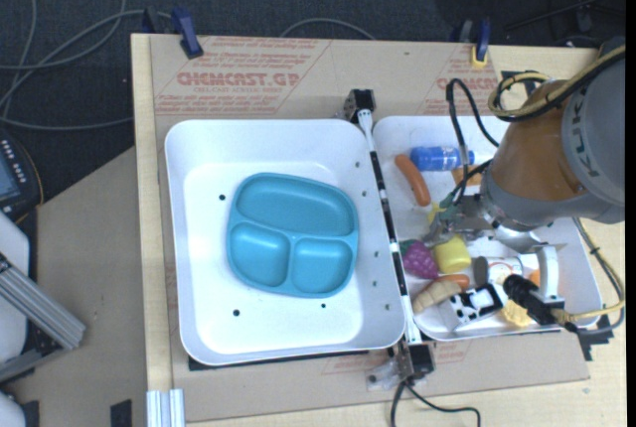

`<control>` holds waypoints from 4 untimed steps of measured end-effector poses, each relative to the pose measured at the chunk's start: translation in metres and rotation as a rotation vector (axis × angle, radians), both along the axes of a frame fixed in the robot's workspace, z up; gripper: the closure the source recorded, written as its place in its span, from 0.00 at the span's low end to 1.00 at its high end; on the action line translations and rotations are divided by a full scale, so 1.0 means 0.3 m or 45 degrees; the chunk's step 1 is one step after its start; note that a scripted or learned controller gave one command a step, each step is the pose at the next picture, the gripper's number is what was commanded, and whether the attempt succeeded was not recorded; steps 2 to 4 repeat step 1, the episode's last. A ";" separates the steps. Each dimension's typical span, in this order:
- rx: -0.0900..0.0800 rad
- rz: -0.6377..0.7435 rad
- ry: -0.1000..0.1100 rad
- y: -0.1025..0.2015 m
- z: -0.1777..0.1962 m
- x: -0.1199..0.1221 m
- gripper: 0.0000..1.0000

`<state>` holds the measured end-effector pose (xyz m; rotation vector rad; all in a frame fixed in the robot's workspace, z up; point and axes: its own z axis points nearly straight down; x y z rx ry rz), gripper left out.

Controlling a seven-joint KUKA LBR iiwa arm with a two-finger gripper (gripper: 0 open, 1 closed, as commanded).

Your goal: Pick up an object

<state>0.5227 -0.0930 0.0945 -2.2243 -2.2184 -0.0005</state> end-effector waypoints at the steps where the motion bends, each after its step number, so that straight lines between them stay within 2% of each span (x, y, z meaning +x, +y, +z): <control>1: 0.000 0.016 -0.022 0.206 0.324 0.283 1.00; 4: 0.000 0.016 -0.022 0.206 0.324 0.283 1.00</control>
